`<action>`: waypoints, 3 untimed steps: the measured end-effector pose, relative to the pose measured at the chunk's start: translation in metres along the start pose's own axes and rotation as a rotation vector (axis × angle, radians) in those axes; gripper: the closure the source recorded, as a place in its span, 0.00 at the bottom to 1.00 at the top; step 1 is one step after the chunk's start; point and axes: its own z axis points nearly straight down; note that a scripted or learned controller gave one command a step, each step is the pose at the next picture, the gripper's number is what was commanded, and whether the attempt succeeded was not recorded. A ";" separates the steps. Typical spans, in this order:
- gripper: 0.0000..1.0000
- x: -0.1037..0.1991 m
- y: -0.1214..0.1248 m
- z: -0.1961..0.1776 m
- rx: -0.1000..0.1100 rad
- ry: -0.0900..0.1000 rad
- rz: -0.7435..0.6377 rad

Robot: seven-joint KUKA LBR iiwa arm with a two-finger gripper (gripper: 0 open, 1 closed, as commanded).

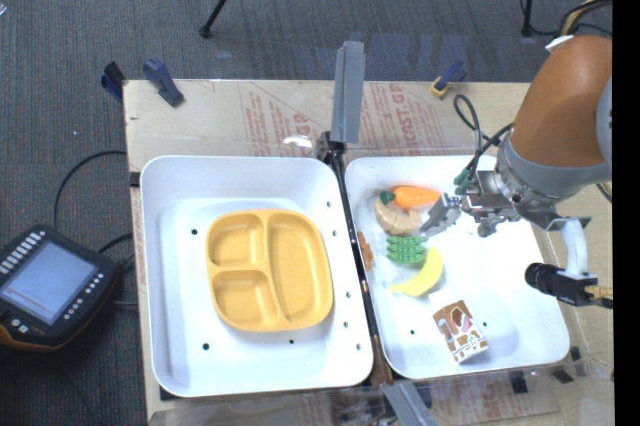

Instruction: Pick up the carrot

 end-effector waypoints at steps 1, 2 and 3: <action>0.00 -0.017 0.064 -0.038 -0.006 -0.001 -0.008; 0.00 -0.005 0.101 0.024 -0.001 -0.001 -0.266; 0.00 -0.033 0.101 0.082 -0.001 -0.001 -0.451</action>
